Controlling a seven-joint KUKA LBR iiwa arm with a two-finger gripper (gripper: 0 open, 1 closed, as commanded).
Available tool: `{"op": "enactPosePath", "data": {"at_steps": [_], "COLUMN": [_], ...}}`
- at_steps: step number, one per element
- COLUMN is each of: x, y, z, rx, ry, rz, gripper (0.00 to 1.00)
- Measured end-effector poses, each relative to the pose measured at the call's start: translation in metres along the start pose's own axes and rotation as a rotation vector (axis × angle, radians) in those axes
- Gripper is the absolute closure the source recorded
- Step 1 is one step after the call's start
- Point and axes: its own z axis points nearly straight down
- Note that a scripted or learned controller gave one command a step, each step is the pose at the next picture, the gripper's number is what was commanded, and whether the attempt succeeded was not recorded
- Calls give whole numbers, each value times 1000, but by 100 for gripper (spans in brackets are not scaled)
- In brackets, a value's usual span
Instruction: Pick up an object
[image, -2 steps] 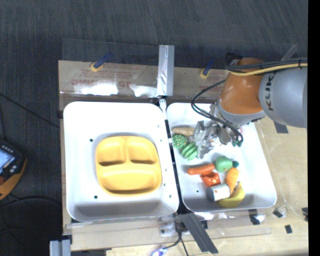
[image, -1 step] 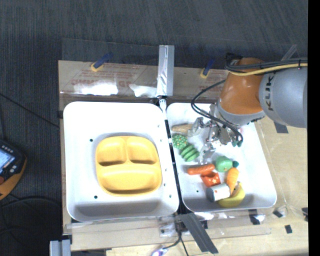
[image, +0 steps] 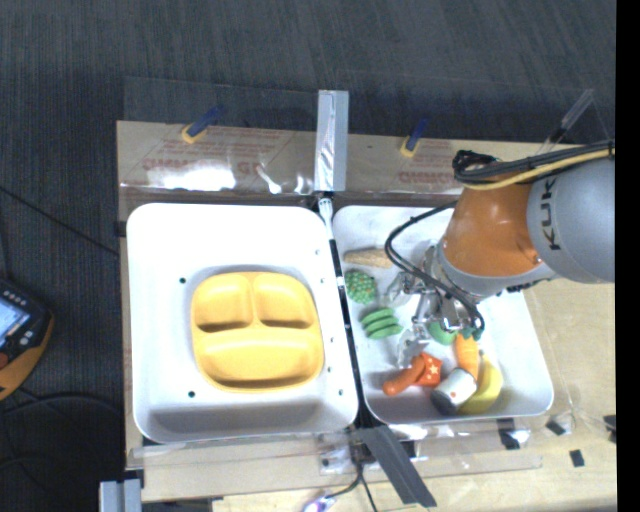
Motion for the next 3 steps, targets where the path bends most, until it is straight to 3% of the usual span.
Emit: {"op": "enactPosePath", "data": {"at_steps": [1,2,3], "x": [48,-15,27], "y": [-6,-8,-25], "z": [-1,1,0], "rx": [1,3,2], "ry": [0,4,1], "rz": [27,-53,-23], "gripper": [0,0,0]}}
